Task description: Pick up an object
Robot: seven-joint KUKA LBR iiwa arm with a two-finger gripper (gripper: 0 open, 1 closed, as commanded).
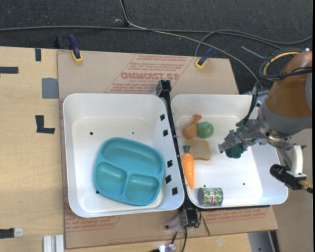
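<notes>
My gripper [232, 144] hangs over the middle of the right bin [262, 190], reaching in from the right. A small dark green thing [234, 152] lies right at its tip; I cannot tell whether it is held. To the left of the gripper, apart from it, lie a green ball [205, 129], a tan drumstick toy [191, 127] and a tan bread slice [201, 150]. An orange carrot [188, 169] lies along the bin's left wall. A small can [211, 196] lies on its side near the front edge.
The left bin [76, 119] holds a blue sectioned plate [129, 170]. A black divider [170, 135] runs between the two bins. Both bins rest on a cardboard sheet [147, 72] held by clamps at the back. Cables cross the dark floor behind.
</notes>
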